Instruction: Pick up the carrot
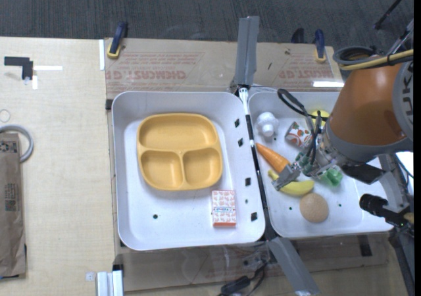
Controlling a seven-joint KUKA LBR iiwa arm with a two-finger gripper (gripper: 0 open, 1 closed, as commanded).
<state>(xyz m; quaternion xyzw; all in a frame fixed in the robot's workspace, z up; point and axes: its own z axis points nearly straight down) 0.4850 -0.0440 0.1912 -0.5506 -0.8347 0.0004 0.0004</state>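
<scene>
The carrot (272,156) lies in the right bin (348,225), close to that bin's left wall and about midway along it. Its long axis runs on a slant: the blunt end points toward the bin's far left corner, and the tapered tip points toward the near right, ending at the gripper (287,174).

The gripper sits just at the carrot's tip, reaching in from the right below the arm's orange band (368,107). Its fingertips lie at the point where the carrot's tip meets the yellow banana (296,187). Whether the fingers are spread or closed cannot be told at this size, nor whether the carrot is between them.

A brown round ball (314,208) rests near the right bin's near edge. In the left bin (128,222) a yellow divided plate (179,150) sits at the centre, and a small red-and-white carton (224,208) lies toward the near right corner.
</scene>
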